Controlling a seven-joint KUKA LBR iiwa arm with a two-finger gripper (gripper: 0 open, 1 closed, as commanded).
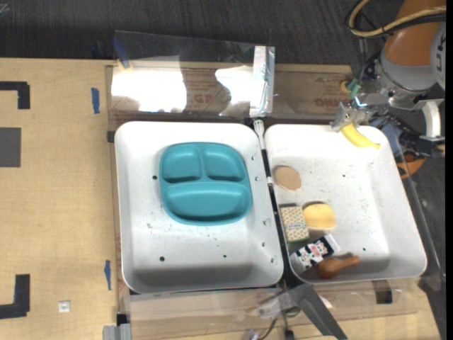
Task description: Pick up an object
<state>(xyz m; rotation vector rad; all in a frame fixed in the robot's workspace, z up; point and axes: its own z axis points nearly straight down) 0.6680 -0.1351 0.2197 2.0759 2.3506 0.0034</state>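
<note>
Banana (359, 136), a yellow toy one, hung from the gripper (352, 115) at the upper right of the frame, its upper end caught between the closed fingers and the rest drooping over the far rim of the right bin (396, 211), apparently clear of the floor. That hold near one end probably explained the slant of the fruit. The grey arm (410, 44) with its orange band rose behind it toward the top right corner. Lower in the same bin, along its left side, lay a tan disc (287, 178), a yellow block (319, 216), a patterned cube (294, 222), a black-and-white card (316, 251) and a brown piece (338, 263). A teal divided tray (205, 183) sat in the left bin (141, 246)
</note>
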